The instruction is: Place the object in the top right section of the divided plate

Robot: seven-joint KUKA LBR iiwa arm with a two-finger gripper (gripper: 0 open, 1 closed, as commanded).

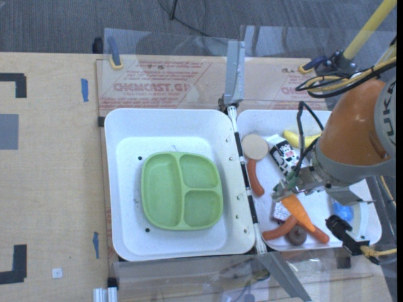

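Over the right bin (373, 226) you've got the arm (356, 131) coming in from the right, orange band up top and the wrist tipped down and to the left, so the gripper (291, 186) hangs low among the toy food. You can't really tell how it's set, the tip is a small dark blur. Just under and touching that tip, as far as you can see, is the carrot (300, 211), lying slanted toward the lower right; whether it's actually gripped is unclear. Next to it you've got a small dark packet (280, 213), a brown donut (296, 235) and a red sausage (278, 232) below. Further left sits another sausage (255, 177) and a tan round disc (255, 147). Way over in the left bin (119, 187), well apart, your green divided plate (182, 190) lies flat, with its top right section (200, 172) nearest the divider.
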